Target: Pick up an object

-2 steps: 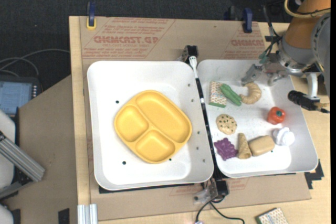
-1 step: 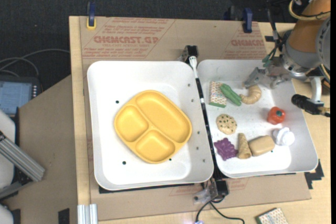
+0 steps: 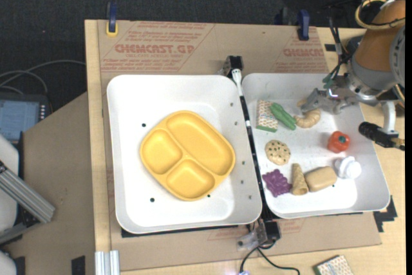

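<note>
My landmark is the right bin (image 3: 367,199). The gripper (image 3: 315,102) sits low over its far side, grey arm (image 3: 376,55) coming in from the right edge. I cannot tell whether the hand is released or clenched; nothing visibly sits in it. A tan croissant-shaped piece (image 3: 309,118) lies just beside the gripper, toward the bin's middle. A green pod (image 3: 282,116) and a waffle square (image 3: 266,114) lie at the bin's far left. A cookie (image 3: 277,151), purple grapes (image 3: 277,182) and a cone (image 3: 299,179) line its near left. A bread roll (image 3: 320,178) and a white bottle (image 3: 349,168) lie near-centre, a red tomato (image 3: 338,141) just beyond them. Left of the bin, the other bin (image 3: 125,132) carries a yellow divided plate (image 3: 187,154).
</note>
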### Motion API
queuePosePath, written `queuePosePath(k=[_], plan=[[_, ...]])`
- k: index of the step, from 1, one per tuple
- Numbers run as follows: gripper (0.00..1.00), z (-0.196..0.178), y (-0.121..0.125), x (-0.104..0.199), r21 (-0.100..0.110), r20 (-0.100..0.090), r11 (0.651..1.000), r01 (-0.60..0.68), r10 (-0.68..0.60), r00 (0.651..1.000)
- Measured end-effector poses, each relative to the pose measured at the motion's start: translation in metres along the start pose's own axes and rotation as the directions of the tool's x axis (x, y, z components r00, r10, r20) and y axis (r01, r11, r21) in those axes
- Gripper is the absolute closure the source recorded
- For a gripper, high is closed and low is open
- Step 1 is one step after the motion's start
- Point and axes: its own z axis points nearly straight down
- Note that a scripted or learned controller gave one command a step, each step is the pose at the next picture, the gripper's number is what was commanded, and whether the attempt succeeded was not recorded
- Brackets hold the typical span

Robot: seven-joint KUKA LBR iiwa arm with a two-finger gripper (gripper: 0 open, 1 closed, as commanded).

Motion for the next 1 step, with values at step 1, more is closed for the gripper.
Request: queuePosePath(k=[1], plan=[[1.0, -0.0103, 0.0007, -0.0007, -0.002, 0.002, 1.0, 0.0, 0.0, 1.0]])
